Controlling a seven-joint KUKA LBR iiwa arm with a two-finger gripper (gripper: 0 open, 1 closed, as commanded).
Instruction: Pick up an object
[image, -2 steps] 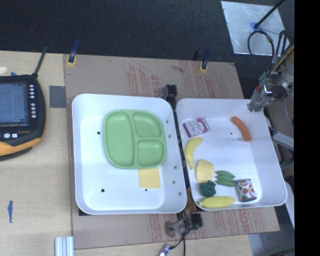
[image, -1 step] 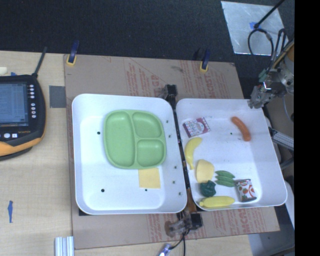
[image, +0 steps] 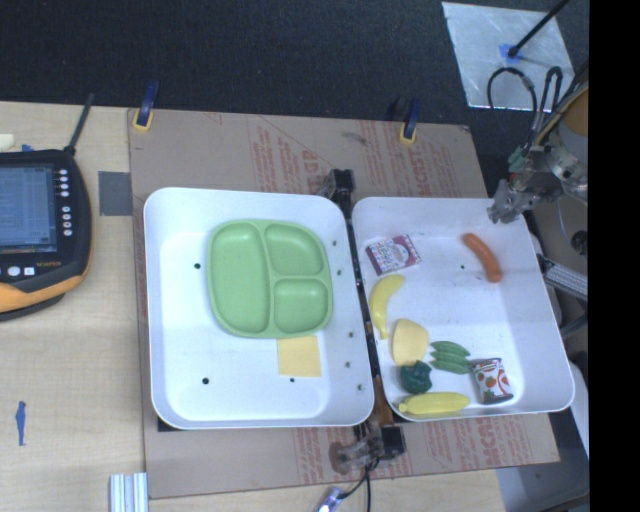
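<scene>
Tool (image: 503, 208) over right bin (image: 520, 330) far rim | grip state unclear | packet (image: 392, 254) label unreadable

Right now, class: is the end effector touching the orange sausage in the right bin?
Apart. The camera view shows bare white bin floor between the end effector at the bin's upper right rim and the orange sausage.

A teach pendant (image: 38, 232) lies at the bench's left edge. Cardboard (image: 300, 150) underlies both bins, secured by two clamps (image: 146, 105).
</scene>
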